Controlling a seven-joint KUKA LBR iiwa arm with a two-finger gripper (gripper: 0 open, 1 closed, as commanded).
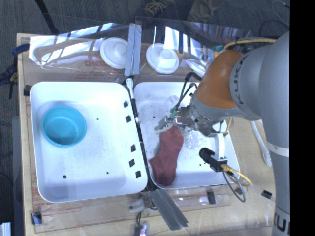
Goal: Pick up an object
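Overhead slanted view of a wooden worktop (256, 161) carrying two shallow white bins side by side. The left bin (98, 181) holds a blue bowl (64, 126), upright, near its left wall at mid-height of the frame. The right bin (147, 97) holds a dark red cloth (167, 156), a crumpled strip running from the bin's centre down to its lower left corner, where its lower end lies against the bin wall. The grey arm (266, 77), with its orange band (220, 80), enters from the right of the frame and bends down over the right bin. The gripper (173, 122) sits at the upper end of the cloth, touching or just above it; whether the jaws are wide, narrow or closed on the fabric cannot be told, since the wrist hides them. A crumpled piece of clear plastic (191, 140), apparently, lies just right of the cloth. Two white round lids (114, 52) (163, 58) rest on the worktop above the bins, in the upper centre of the frame.
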